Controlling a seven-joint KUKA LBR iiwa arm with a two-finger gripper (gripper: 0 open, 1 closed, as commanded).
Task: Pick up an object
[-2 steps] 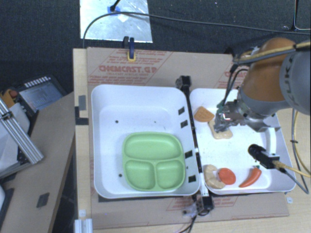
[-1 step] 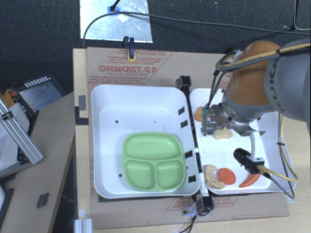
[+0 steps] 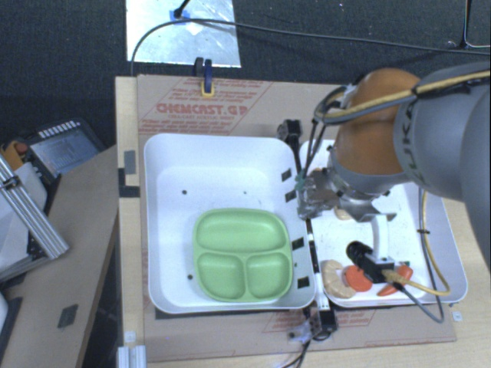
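Now the gripper point(image 3: 312, 198), open or closed I can't tell, hangs by the right bin's point(image 3: 454, 280) left wall, apart from the tan piece point(image 3: 333, 277) and orange pieces point(image 3: 358, 280) in its near left corner, so dropping here likely clips the rim and grabs nothing.

A single fixed camera sits above the surface point(image 3: 129, 236), looking down at a slant from far enough back to take in both bins whole: the near bin point(image 3: 454, 280) on the arm's side of my claw point(image 3: 311, 199), the far bin point(image 3: 165, 205) beyond it. My arm point(image 3: 433, 129) enters from its right.
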